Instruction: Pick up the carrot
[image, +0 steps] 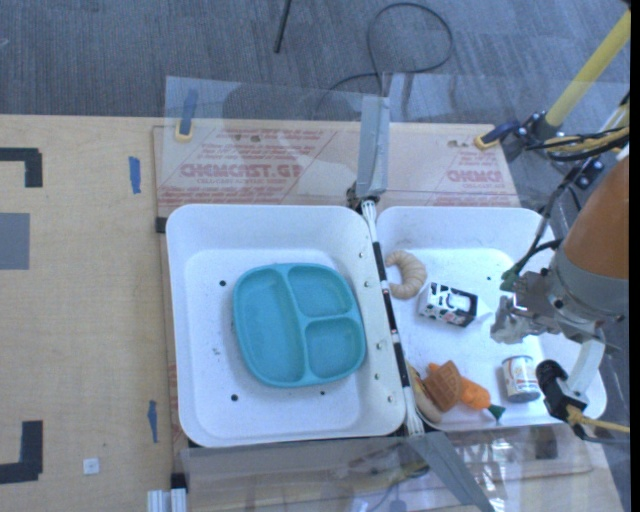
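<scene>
The wooden bench (80, 330) fills the left of the view, with black tape marks and short blue tape strips on it. A clear acrylic sheet (270, 165) lies behind the bins, printed in red with mirrored writing that reads roughly "CHEMCAST GP"; the same print repeats at the right end, too small to read fully.

The left white bin (200, 245) holds a teal divided plate (298, 324) with three compartments, lying flat near the bin's middle. The right white bin (460, 225) sits just beside it, the two rims meeting along a strip of clips.

The grey arm (600, 250) with its orange band reaches in over the right bin's right side. The gripper (515, 318) hangs above the bin floor, just above a small can; whether its jaws are spread or closed cannot be told from this angle.

In the right bin, a tan croissant-shaped toy (406, 272) lies near the top left. A black-and-white box (448, 303) lies near the middle, its print unreadable. The can (518, 378), with a red and white label too blurred to read, stands near the lower right. The carrot (470, 396), orange with a green tip, lies along the bin's bottom edge, touching a brown waffle-textured piece (444, 381), well apart from the gripper.
</scene>
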